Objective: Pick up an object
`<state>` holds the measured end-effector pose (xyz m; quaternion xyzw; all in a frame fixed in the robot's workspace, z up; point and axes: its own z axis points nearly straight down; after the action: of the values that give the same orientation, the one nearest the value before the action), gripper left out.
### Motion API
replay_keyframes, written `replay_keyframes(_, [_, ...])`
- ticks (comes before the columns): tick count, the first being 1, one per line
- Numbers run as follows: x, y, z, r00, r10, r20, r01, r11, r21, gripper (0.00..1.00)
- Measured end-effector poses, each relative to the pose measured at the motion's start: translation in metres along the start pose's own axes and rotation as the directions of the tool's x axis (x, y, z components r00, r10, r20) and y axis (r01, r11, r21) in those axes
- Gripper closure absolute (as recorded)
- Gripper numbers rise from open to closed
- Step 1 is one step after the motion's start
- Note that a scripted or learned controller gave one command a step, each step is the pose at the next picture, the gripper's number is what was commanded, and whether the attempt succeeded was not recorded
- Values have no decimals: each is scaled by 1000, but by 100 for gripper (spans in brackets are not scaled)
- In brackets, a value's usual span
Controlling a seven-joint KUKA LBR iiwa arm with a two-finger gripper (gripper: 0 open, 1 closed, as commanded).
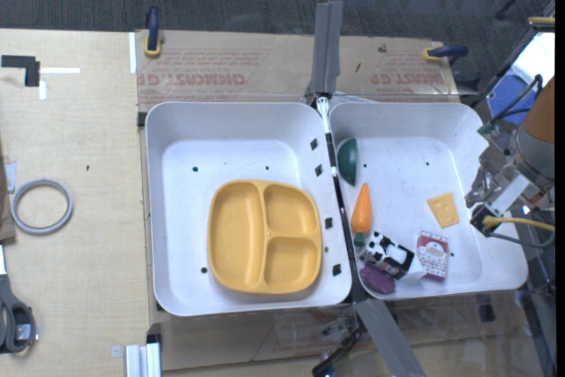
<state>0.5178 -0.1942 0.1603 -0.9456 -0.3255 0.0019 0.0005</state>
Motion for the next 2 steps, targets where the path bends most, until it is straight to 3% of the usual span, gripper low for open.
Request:
replay_keyframes(1, [26,-35,69,960,279,2,-279,960,2,100])
replay_keyframes(2, [-21,-9,70,1000,-13,0,13,1000,3,100])
